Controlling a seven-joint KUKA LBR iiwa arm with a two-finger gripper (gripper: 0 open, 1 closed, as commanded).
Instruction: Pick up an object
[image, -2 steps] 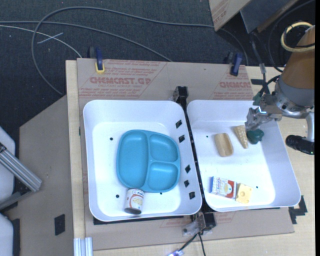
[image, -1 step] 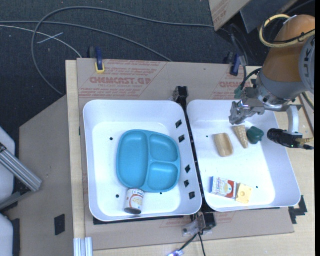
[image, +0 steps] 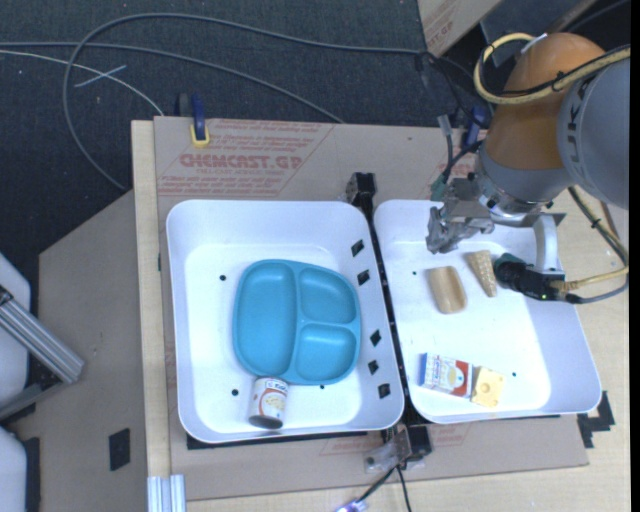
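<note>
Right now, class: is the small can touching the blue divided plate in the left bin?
Touching. In the camera view, the can lies against the blue plate's lower edge, with no white bin floor between them.

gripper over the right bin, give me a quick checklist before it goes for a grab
1. Gripper is above the right bin, near its back edge: ok.
2. Something sits directly under the gripper: not ok; the tan bread roll lies just in front of it.
3. Gripper is free of any object: cannot tell.
4. Roll has room around it: ok; the ridged cone lies beside it, apart.
5. Small carton and yellow piece lie clear of the roll: ok, they are near the front edge.
6. Blue plate and can are out of the way: ok, both in the left bin.
</note>
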